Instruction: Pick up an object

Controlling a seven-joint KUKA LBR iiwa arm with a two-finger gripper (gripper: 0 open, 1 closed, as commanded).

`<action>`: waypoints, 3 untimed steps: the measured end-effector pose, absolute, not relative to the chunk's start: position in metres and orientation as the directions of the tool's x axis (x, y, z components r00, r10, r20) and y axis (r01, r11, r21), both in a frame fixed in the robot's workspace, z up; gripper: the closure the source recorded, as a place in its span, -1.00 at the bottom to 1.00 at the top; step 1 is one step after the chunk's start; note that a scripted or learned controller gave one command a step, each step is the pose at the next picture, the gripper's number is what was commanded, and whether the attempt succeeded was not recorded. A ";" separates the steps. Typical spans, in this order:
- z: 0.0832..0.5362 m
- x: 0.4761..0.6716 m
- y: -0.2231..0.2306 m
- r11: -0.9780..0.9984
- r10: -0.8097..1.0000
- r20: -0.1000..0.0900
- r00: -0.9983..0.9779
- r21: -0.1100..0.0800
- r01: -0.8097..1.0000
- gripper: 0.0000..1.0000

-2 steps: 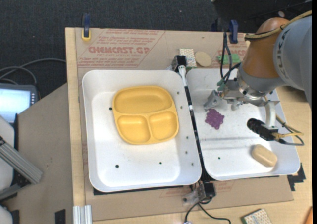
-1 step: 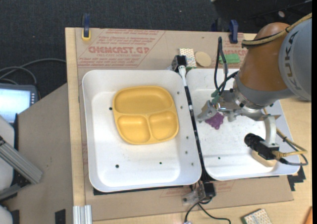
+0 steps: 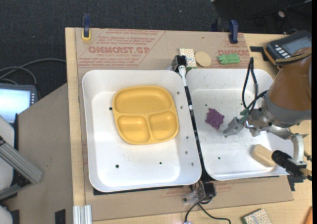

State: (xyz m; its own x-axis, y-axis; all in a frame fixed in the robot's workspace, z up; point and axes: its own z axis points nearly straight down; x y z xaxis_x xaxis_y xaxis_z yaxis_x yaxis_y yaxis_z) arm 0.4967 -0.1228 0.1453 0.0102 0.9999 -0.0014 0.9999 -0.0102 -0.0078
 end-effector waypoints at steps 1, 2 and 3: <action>0.082 0.545 -0.094 0.003 1.000 -0.001 -0.003 0.003 1.000 -1.00; 0.095 0.544 -0.095 -0.001 1.000 -0.002 0.001 0.005 1.000 1.00; 0.094 0.544 -0.095 -0.001 1.000 -0.002 0.001 0.004 1.000 -1.00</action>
State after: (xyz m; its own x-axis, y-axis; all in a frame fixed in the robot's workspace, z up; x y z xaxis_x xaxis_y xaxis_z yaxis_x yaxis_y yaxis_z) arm 0.5442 -0.0954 0.0944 0.0012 1.0000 -0.0020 1.0000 -0.0012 0.0039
